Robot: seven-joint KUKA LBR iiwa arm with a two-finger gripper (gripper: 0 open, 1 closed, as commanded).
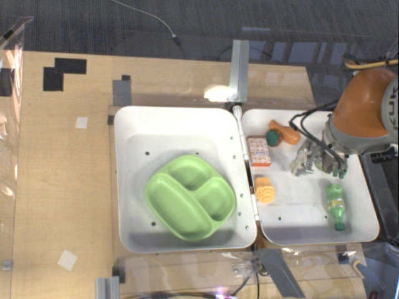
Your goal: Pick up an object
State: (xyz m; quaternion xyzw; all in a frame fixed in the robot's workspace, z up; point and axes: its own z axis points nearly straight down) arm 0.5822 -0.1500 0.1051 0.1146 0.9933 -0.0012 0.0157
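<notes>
The right bin (293,226) holds a toy carrot (282,134) at the back, a small red and white box (259,151) by its left wall, a yellow corn-like piece (265,191) in front of the box, and a green bottle (335,205) on the right. My gripper (307,163) hangs over the middle of this bin, between the carrot and the bottle, with its metal fingers (300,166) pointing down and slightly apart. I see nothing between them.
The left bin (131,136) carries a green divided plate (190,196). A metal post (239,67) stands behind the wall that the bins share. Black cables (312,120) loop from the wrist over the right bin's back.
</notes>
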